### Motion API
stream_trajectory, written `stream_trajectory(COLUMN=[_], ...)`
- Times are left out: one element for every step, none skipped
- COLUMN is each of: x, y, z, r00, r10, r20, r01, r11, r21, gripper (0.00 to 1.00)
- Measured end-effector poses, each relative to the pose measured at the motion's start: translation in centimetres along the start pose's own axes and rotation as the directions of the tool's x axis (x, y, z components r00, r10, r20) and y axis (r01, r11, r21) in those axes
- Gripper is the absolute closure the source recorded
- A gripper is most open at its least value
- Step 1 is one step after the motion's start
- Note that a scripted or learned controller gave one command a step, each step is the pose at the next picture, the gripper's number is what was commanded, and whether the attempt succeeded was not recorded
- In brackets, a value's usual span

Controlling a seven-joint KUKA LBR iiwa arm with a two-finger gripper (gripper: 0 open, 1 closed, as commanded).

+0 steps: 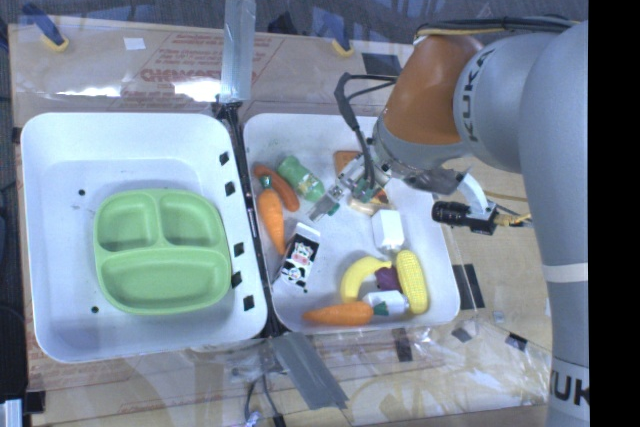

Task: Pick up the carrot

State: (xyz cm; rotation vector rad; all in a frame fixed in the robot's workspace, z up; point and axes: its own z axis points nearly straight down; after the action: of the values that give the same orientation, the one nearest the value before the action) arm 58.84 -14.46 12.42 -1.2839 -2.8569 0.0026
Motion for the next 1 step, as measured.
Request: stream_trajectory(x=[9.57], y=[1.15], z=[-6.86], r00=[0.970], r10=[0.244], r20=[0.005], r01=[-0.244], r11=[0.970], r21=[-0.008], gripper=[0.00])
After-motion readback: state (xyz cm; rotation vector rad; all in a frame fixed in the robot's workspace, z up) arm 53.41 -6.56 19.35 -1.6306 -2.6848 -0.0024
